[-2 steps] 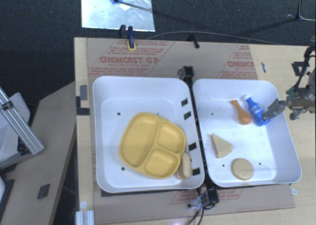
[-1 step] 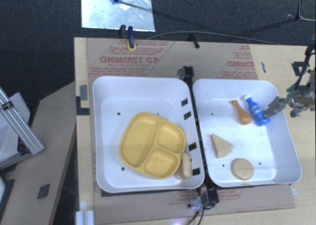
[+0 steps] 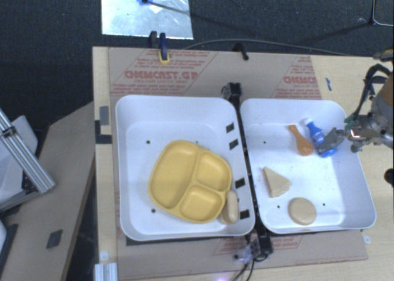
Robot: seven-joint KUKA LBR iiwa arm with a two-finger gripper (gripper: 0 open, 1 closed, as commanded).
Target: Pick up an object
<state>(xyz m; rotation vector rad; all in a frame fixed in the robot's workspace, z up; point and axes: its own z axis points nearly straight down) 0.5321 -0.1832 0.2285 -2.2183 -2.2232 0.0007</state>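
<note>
Blue object (image 3: 318,138): seen in the right bin (image 3: 345,209), touching the claw (image 3: 337,139).
Claw: opening cannot be told.
Writing: "CHEMCAST GP" is read on the board (image 3: 161,74).
Nearby: wooden spoon (image 3: 301,140) just left; wedge (image 3: 275,182), round piece (image 3: 302,211) lower left.

The bench (image 3: 104,169) carried a printed cardboard sheet (image 3: 184,73), and on that sat two white bins: the right bin (image 3: 332,218) directly beneath the gripper (image 3: 337,137), the left bin (image 3: 132,150) farther off.
</note>
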